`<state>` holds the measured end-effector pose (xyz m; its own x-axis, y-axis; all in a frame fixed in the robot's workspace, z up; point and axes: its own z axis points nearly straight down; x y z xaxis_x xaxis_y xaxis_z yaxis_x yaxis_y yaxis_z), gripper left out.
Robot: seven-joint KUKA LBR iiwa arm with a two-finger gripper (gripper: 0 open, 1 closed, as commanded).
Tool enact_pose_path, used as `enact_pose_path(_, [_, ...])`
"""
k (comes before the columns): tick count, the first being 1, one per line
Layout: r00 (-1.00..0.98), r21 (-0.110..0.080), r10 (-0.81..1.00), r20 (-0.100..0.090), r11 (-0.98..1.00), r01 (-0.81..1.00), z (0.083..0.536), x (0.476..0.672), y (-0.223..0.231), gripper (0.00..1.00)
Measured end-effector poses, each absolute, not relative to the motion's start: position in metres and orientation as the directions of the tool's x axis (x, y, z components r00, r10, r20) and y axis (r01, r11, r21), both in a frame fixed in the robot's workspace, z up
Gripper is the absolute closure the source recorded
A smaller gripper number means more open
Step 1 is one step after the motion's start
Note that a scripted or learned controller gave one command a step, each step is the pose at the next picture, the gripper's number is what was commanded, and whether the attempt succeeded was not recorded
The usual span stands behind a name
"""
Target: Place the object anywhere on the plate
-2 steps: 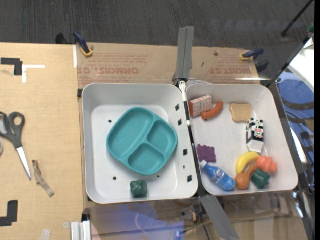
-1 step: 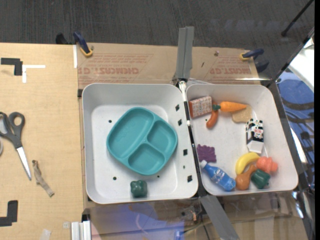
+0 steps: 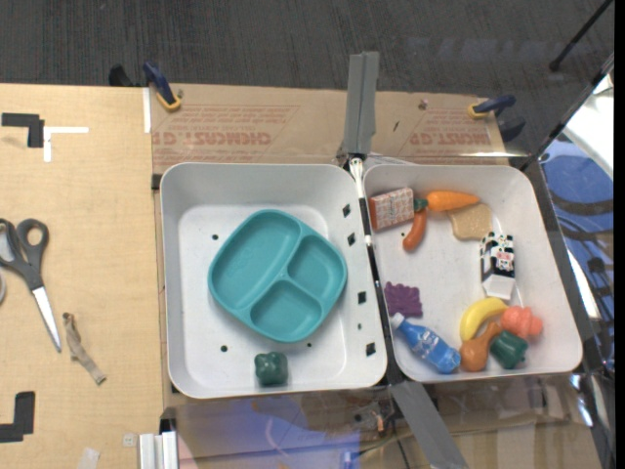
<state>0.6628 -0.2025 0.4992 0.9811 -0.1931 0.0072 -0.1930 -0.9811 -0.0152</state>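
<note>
Teal three-compartment plate (image 3: 221, 274) lying centred in left white bin (image 3: 178, 291), small green object (image 3: 271, 367) on bin floor just beside plate's near edge, apart from it, right bin (image 3: 444, 277) holding toy food, bottle (image 3: 428, 346), banana (image 3: 480, 316), tool state cannot be told

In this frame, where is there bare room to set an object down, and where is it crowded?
Free: all three wells of the teal plate, and the left bin floor around it, apart from the green toy at the front. In the right bin, only the middle patch between purple grapes and milk carton. Its front-right corner is crowded.
</note>
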Motion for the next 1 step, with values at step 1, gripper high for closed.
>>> enact_pose_path(1, [0.981,-0.015,-0.194,0.007,-0.981,-0.194,0.4992,0.6626,-0.2027,0.00])
